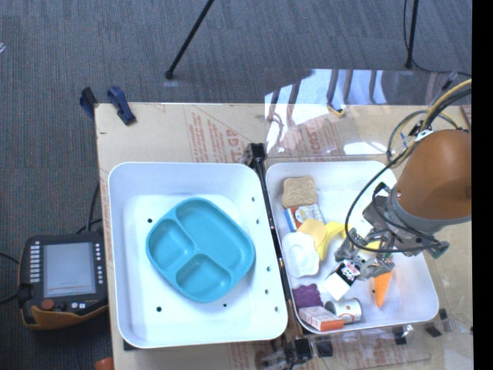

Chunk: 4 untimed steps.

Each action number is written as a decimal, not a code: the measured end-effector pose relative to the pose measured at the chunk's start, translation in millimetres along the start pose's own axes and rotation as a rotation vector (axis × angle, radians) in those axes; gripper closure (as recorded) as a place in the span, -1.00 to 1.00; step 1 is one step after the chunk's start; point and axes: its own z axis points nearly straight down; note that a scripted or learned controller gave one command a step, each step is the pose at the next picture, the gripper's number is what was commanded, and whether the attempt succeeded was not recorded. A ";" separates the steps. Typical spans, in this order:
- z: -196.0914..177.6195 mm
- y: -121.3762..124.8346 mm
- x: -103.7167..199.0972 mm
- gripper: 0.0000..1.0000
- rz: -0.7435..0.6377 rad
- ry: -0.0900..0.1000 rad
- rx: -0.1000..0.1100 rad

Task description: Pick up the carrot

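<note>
The gripper (pixel 368 264) is being held low over the right bin (pixel 420 303), and whether anything is being gripped cannot be told, since it is being blurred by dark metal parts and looping cables. The carrot (pixel 381 287), a small orange cone, is being seen just beside and near of it, lying on the smooth white floor. Further left, a tan bread slice (pixel 299 191), a soft yellow lump (pixel 317 233) and a white rounded piece (pixel 300 253) are being crowded together. A glossy blue divided plate (pixel 200 247) is being cradled in the left bin (pixel 123 206).
</note>
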 end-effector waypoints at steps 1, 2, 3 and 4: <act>-43.8 -26.7 29.9 1.00 -0.406 0.005 0.005; 23.6 38.2 -22.8 1.00 -0.333 -0.003 0.013; 28.2 40.9 -19.3 -1.00 -0.334 0.005 0.003; 24.1 -0.1 50.6 -1.00 -0.364 -0.019 0.043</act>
